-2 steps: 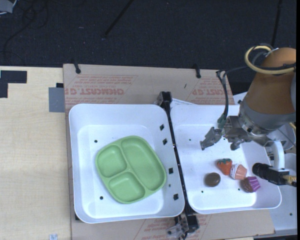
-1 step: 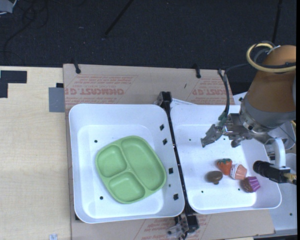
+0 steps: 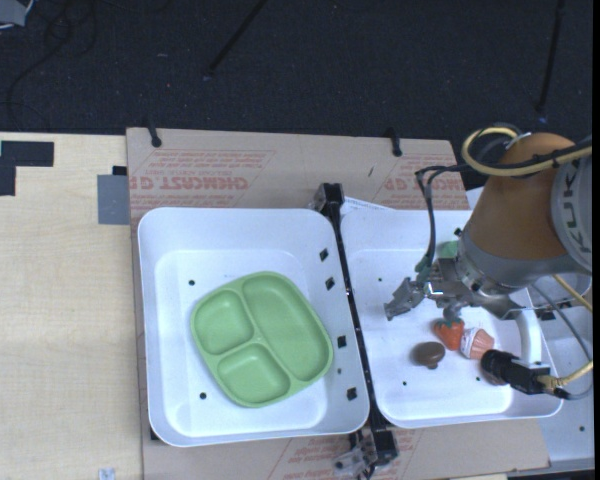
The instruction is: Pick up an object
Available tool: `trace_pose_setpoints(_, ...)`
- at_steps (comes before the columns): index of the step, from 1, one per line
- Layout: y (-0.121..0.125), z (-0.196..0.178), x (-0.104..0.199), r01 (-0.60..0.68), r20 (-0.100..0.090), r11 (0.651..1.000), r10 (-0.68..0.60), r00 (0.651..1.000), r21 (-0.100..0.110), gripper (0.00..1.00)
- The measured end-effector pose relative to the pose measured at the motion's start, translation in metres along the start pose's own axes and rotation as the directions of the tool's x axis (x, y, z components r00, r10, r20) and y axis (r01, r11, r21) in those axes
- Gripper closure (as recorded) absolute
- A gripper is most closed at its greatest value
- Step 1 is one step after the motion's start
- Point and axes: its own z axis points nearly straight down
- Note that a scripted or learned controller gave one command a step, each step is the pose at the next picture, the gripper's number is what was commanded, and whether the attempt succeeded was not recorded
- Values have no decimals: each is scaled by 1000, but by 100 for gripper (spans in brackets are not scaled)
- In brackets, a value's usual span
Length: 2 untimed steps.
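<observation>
two white bins are seen side by side on the desk (image 3: pixel 60 298). a green divided plate (image 3: pixel 261 339) lies in the left bin (image 3: pixel 170 268). in the right bin (image 3: pixel 390 388) a small brown object (image 3: pixel 429 354) sits just beside an orange-and-white object (image 3: pixel 466 338). the gripper (image 3: pixel 430 293) hangs low, just above both; whether the fingers are spread or pressed together cannot be told.

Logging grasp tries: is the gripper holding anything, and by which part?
Nothing is seen held: the gripper hovers apart from the brown object and orange toy.
</observation>
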Motion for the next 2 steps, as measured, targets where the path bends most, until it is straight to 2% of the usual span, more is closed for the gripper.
trace_pose_setpoints(2,-3,100,-9,-1,1,1000,1,1000,-6,0)
